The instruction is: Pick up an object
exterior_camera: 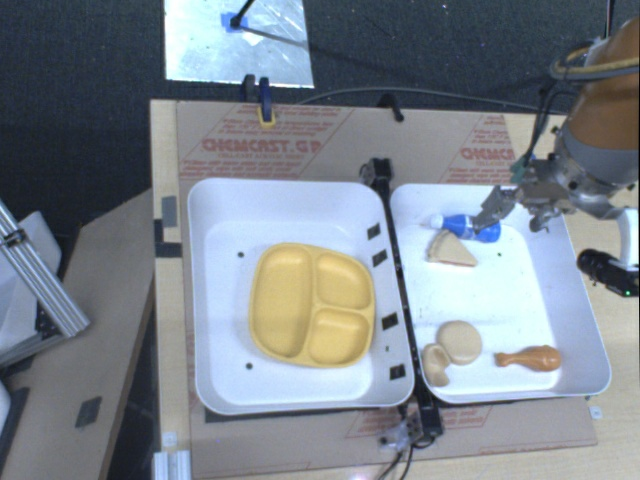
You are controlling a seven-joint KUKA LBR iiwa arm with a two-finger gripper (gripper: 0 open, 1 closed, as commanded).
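The pincer hangs over the far end of the right-hand bin, its two fingers spread fairly wide with nothing between them — a stance that suits a descent onto something rather than a carry. Closest to it is a small blue-and-white object, just beside the left fingertip, and a pale wedge lies touching or almost touching that object on its near side; either looks a likely target, though the crowding could foul a grasp. Well apart, at the near end of the same bin, sit a round tan piece, a smaller shell-like piece against it, and an orange drumstick-shaped toy — all loose, so free for picking. The left-hand bin on the worktop holds a yellow divided tray, lying flat.
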